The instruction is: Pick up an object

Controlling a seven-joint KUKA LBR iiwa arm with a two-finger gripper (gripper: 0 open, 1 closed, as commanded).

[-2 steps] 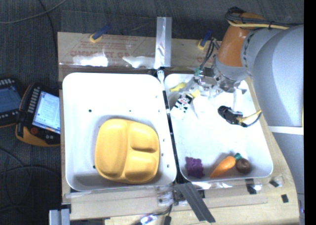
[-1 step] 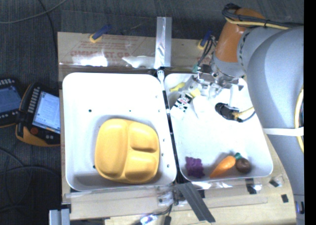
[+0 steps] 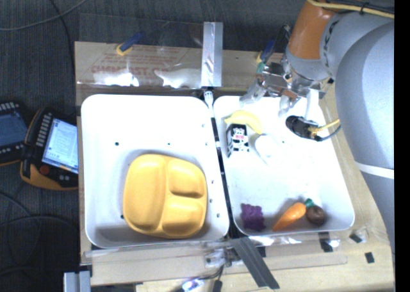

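Note:
My gripper (image 3: 266,100) hangs over the far edge of the right bin (image 3: 291,175), under the orange wrist band. Its two fingers (image 3: 250,97) stand apart, open, with nothing between them. Just in front of it and to the left lie a yellow banana-like piece (image 3: 241,119), a small black-and-white toy (image 3: 238,139) and a white object (image 3: 264,148). Along the bin's near edge sit a purple grape bunch (image 3: 252,216), an orange carrot (image 3: 289,215) and a small brown item (image 3: 315,214). A large yellow divided tray (image 3: 165,194) lies in the left bin (image 3: 102,137).
The grey arm body fills the right side above the right bin's edge. A metal post (image 3: 212,54) and clear plastic sheet (image 3: 147,60) stand behind the bins. A control pendant (image 3: 51,150) lies on the floor to the left.

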